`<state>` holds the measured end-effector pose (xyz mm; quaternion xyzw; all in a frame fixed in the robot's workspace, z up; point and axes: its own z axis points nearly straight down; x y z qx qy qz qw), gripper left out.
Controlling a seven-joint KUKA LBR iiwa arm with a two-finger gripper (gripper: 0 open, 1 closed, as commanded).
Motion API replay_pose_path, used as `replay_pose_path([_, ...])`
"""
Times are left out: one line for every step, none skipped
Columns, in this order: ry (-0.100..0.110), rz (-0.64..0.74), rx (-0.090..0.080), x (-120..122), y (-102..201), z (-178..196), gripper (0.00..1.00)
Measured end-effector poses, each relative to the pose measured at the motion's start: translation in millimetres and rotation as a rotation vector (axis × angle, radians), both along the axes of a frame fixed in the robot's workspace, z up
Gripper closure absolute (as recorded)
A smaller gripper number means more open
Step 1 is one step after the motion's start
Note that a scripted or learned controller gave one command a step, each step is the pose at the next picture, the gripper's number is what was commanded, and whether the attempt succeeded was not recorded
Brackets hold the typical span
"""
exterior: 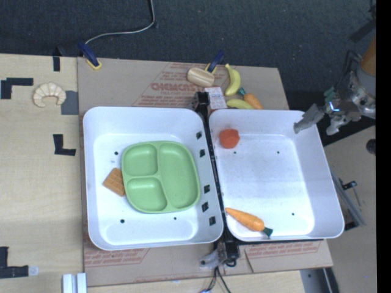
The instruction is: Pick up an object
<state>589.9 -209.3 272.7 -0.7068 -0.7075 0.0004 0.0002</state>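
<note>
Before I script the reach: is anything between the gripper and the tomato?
Nothing visible. The gripper sits at the right bin's far right corner; the tomato lies alone near its far left, bare floor between them.

The arm [366,72] enters from the right edge, its wrist angled down and to the left. The gripper [319,119] hangs at the upper right, its two fingers [304,124] spread apart with nothing between them, tips pointing down and left.
</note>
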Motion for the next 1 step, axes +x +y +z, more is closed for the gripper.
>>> replay_pose_path([0.006, 0.000, 0.002, 38.6, 35.1, -154.8, 0.00])
